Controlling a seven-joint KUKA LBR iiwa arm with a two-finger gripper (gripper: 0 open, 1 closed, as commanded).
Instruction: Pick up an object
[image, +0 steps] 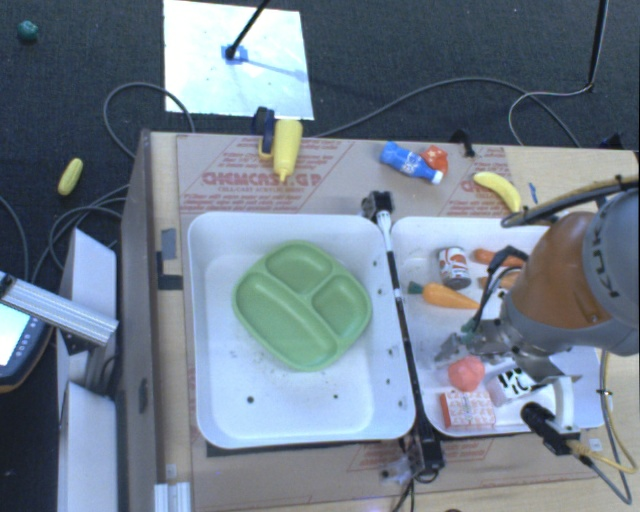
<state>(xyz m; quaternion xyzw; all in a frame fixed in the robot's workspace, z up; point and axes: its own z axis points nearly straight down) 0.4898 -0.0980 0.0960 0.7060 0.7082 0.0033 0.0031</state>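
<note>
The right bin (420, 250) holds a small can (453, 266), an orange carrot (449, 296), a second orange piece (493, 257), a red ball (465, 374), a red and white box (467, 408) and a black and white item (515, 382). My gripper (457, 348) hangs low in this bin, just above the red ball and below the carrot. Nothing shows held in it. The orange band and grey wrist (560, 285) cover the bin's right part.
The left bin (230, 400) carries a green divided plate (302, 304). On the bench behind the bins lie a yellow bottle (286, 146), a blue bottle (410, 161) and a banana (497, 189). Cables run across the dark floor.
</note>
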